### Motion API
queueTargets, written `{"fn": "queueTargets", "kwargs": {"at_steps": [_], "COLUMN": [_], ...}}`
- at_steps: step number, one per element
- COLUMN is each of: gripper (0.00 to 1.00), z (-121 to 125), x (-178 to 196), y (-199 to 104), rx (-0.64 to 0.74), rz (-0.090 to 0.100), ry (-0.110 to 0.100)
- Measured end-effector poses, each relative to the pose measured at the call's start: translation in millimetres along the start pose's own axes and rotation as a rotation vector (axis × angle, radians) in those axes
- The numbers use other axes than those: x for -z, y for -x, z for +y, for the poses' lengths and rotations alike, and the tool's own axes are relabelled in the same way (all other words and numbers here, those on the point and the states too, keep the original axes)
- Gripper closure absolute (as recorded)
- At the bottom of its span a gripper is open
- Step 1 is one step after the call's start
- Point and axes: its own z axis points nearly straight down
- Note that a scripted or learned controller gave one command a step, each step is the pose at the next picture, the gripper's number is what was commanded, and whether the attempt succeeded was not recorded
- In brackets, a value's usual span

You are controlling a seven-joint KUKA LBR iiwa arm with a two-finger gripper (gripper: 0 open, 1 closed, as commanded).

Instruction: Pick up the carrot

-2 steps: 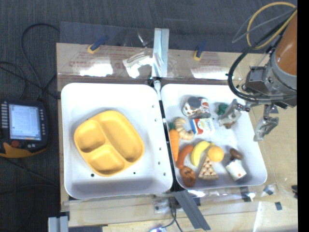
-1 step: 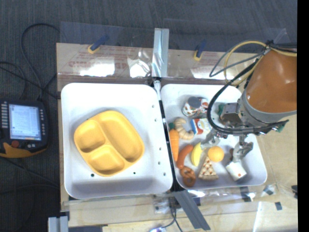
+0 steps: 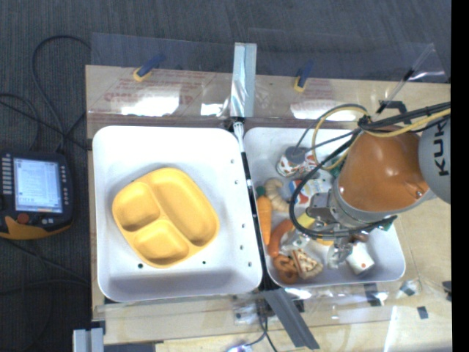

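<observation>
The carrot [image 3: 264,210] is a short orange piece lying upright along the left wall of the right bin [image 3: 392,266], just beside the divider. My gripper [image 3: 322,229] hangs low over the middle of that bin, to the right of the carrot, under the orange wrist band [image 3: 381,169]. The wrist and cables hide its tips. Nothing shows the carrot lifted; it rests among the other toy foods.
A yellow divided plate [image 3: 165,215] sits in the left bin [image 3: 117,145]. Around the gripper lie several toy foods: a pretzel-like piece [image 3: 297,265], a reddish piece [image 3: 280,235], a white cup [image 3: 360,259]. Yellow and black cables [image 3: 330,134] loop above.
</observation>
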Motion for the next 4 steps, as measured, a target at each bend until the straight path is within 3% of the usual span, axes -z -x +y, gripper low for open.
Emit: {"fn": "queueTargets", "kwargs": {"at_steps": [1, 2, 3, 4], "gripper": [0.00, 0.00, 0.00, 0.00], "z": [-158, -147, -108, -102], "x": [72, 3, -1, 0], "y": [-3, -52, -37, -45], "rx": [-0.111, -0.121, -0.216, -0.348], "rz": [-0.005, -0.008, -0.010, -0.021], "ry": [-0.014, -0.025, -0.042, -0.041]}}
